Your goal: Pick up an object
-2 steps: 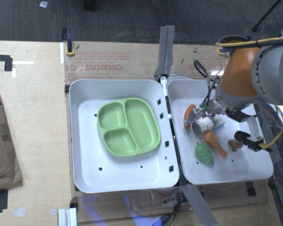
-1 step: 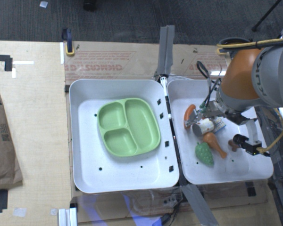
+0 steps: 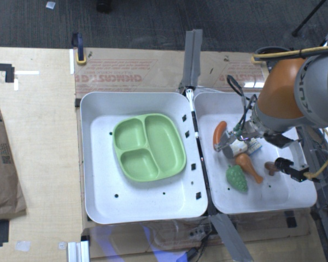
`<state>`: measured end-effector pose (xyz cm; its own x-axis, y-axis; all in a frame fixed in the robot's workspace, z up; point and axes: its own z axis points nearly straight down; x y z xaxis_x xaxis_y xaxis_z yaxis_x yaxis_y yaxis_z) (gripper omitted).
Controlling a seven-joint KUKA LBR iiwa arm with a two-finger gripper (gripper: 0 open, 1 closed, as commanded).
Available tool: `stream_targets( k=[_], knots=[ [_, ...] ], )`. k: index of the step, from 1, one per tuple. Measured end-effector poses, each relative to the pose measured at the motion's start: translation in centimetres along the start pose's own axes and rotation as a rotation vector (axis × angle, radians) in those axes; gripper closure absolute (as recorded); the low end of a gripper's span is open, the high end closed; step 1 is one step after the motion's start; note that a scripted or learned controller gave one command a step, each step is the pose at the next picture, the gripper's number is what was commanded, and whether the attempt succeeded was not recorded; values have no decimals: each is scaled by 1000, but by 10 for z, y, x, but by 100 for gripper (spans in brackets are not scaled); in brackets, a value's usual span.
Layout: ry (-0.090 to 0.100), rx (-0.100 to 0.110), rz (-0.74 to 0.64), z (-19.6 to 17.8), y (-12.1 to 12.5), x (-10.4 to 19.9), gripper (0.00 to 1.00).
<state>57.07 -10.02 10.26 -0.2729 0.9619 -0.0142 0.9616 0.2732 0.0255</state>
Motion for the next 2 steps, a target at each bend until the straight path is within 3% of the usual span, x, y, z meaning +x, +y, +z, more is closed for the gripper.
stream_targets(
  k=[1, 2],
  knots=[
    [1, 1, -69, -1, -38, 7, 0],
    [4, 9, -64, -6, -41, 6, 100]
  ],
)
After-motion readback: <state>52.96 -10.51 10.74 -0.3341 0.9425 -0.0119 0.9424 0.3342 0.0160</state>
